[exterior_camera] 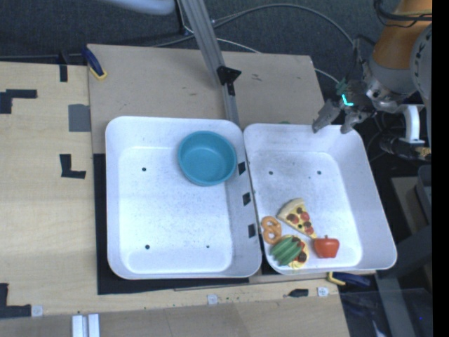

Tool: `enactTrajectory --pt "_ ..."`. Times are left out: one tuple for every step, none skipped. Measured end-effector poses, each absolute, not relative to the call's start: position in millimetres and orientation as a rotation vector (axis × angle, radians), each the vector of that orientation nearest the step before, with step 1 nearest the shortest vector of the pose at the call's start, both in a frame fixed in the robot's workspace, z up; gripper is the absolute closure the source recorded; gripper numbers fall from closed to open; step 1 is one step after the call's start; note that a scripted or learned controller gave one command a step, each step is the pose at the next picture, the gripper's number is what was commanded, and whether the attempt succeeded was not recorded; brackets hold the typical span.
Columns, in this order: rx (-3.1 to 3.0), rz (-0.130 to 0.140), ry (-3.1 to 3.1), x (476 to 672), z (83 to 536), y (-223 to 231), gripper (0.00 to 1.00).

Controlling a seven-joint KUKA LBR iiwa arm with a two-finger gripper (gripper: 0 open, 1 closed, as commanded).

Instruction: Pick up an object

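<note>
Four small toy foods sit close together in the near corner of the right white plastic bin (351, 188). Closest of all is a green toy vegetable with a bit of yellow (287, 250). Just beside it, on its right, is a small red toy tomato with a green top (326, 246). Touching the green toy on its left and a little farther back is a little orange pretzel-shaped toy (271, 227). Behind these lies a toy pizza slice, yellow with red dots (297, 216). All four lie flat on the bin floor, and nothing is holding them.

Next to this bin on the left, the left white plastic bin (168, 237) holds a round blue plastic bowl (207, 158). That bowl sits upright near the far right corner of its bin.

Up at the far right corner of the right bin hangs the two-finger grey gripper (335, 121). Its two dark fingers point down and are spread apart, with nothing between them. It is well apart from the toy foods. Above it you can see the orange band on the grey arm (400, 44). Both bins rest on a tan wooden bench (42, 188).
</note>
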State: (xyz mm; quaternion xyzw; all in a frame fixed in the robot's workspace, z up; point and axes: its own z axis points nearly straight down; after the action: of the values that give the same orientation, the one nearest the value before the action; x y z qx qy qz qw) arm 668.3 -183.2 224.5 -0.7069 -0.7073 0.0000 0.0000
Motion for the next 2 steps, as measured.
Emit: enactTrajectory --pt "-2.221 0.000 -2.222 668.3 224.5 -183.2 0.00" --pt "-2.219 0.004 -2.219 665.9 179.4 -189.1 0.00"
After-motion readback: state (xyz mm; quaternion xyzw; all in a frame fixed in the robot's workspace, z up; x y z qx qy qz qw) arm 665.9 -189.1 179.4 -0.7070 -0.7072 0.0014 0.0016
